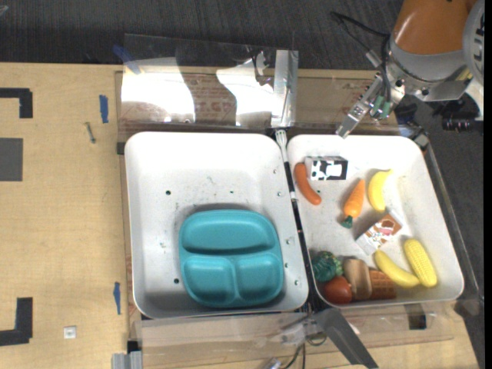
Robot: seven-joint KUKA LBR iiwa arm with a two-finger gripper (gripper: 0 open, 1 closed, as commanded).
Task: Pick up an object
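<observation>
The gripper [358, 116] hovered above the right bin's [440, 177] far rim, holding nothing; its opening couldn't be judged. Picking hadn't begun. Next it likely needed to descend onto one item, perhaps the smooth, tapered orange carrot [354, 199] beside the glossy curved banana [378, 190]

A single fixed camera looks down at a slant on the bench from above, far enough back to take in both white bins side by side. The gripper [367, 112] reaches in at upper right, the right bin [438, 198] just below it and the left bin [154, 167] farther off to its left.
</observation>
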